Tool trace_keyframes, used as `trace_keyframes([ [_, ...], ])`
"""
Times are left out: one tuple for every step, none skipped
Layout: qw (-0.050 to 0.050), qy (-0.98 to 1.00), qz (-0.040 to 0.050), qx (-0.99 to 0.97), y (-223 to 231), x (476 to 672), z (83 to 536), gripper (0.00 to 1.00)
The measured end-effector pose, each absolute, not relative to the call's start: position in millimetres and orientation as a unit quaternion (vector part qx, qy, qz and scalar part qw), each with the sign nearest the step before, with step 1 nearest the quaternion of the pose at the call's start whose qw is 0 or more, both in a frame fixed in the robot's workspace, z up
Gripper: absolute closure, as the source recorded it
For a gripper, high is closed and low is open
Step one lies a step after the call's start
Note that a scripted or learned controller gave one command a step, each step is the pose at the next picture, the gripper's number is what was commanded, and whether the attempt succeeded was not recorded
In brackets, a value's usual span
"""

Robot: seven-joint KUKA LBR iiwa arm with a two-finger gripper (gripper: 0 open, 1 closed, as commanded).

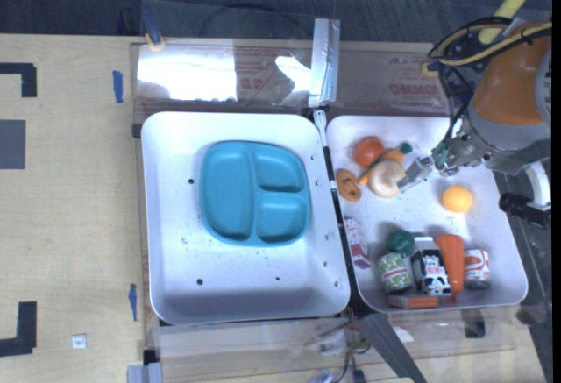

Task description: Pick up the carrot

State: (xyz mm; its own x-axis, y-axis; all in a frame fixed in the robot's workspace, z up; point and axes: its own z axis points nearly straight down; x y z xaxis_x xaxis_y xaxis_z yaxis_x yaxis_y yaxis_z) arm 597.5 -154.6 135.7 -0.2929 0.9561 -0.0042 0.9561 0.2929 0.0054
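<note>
At the right bin's (517, 285) front edge, the carrot (452, 260) stands lengthwise front-to-back, well toward the front from the gripper (419, 171), whose finger state I cannot tell.

— What sits in the left white plastic bin (166, 223)?
— A blue sectioned plastic plate (254, 193), in its middle.
— And the right white bin (513, 285)?
— The orange tapered carrot (452, 260) lies near its front edge, between a black-and-white carton (431, 272) on its left and a red-and-white can (476, 267) on its right.
</note>
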Motion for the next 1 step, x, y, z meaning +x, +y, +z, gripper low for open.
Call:
trace_keyframes([
  [0.000,0.790,-0.0004,0.614,-204.3,558.7,136.8,0.00],
])
